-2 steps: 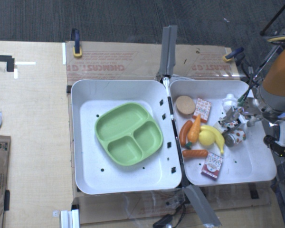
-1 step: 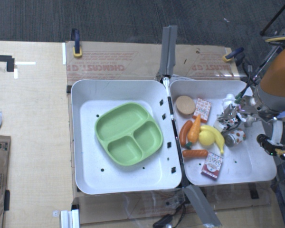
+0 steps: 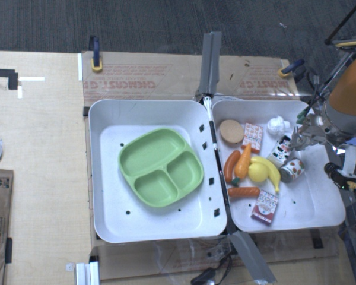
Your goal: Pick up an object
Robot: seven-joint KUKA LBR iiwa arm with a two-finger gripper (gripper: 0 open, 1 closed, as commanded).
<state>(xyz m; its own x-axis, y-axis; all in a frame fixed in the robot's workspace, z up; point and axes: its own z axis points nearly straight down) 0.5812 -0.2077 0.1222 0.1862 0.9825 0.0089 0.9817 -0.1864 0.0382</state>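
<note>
A: Where does the arm (image 3: 344, 94) sit in the frame?

B: At the right edge, about mid-height. Its orange band shows near the upper right, and the gripper (image 3: 298, 136) hangs over the upper right part of the right bin (image 3: 320, 212).

A: Is the gripper open, or clamped on something?

B: I cannot tell; the tip is small and blurs into the clutter under it.

A: What lies below it?

B: A small black-and-white carton (image 3: 280, 149) sits just left of the tip, and a small can (image 3: 291, 169) lies a little lower. Whether either touches the gripper I cannot say.

A: And the rest of that bin?

B: A crumpled white object (image 3: 277, 124) lies near the top. A round tan disc (image 3: 231, 131) sits at the upper left, with a red-and-white packet (image 3: 253, 136) just beside it. Below them an orange carrot (image 3: 244, 161) lies against a yellow lemon (image 3: 258, 171), and a banana (image 3: 270, 170) curves around the lemon's right side. A reddish sausage (image 3: 244, 191) lies beneath, and a second red-and-white packet (image 3: 265, 206) sits near the bottom.

A: The left bin (image 3: 107, 212)?

B: It holds a green divided plate (image 3: 161, 167), lying flat near the middle, well apart from the gripper.
</note>
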